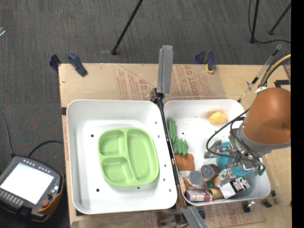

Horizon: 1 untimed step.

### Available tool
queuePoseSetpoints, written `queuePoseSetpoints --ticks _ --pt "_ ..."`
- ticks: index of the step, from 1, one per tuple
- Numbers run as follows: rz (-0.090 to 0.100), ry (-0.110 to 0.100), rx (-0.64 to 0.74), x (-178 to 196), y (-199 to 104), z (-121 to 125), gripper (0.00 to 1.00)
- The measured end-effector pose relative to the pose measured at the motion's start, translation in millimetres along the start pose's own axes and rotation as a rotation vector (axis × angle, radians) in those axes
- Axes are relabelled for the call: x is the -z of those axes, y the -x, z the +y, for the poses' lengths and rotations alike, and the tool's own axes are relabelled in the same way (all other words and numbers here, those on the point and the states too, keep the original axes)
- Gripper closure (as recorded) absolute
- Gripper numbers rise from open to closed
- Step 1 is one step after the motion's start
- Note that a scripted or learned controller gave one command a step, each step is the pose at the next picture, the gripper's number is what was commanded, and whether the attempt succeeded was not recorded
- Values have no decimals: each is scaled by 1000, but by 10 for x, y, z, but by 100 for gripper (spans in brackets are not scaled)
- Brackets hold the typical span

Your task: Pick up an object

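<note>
The arm's orange wrist (pixel 269 117) hangs over the right bin (pixel 199 109), and the gripper (pixel 233 161) sits low among a heap of small things at the bin's near edge: a grey cup (pixel 207 171), a small carton (pixel 197 195), a black-and-white box (pixel 236 186) and a teal piece (pixel 224 162) right beside it. Whether it is spread or pinching anything, I cannot tell. A yellow lemon (pixel 218 117) lies apart near the far wall. Green vegetables (pixel 176 139) line the left wall. The left bin (pixel 78 122) holds a green divided plate (pixel 128 156).
</note>
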<state>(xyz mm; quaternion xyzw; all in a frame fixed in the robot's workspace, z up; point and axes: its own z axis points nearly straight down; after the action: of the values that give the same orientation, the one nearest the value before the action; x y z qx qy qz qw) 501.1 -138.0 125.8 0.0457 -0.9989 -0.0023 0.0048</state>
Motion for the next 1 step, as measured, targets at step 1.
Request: queuePoseSetpoints --ticks 1 --pt "-10 -4 251 -288 978 -10 0"
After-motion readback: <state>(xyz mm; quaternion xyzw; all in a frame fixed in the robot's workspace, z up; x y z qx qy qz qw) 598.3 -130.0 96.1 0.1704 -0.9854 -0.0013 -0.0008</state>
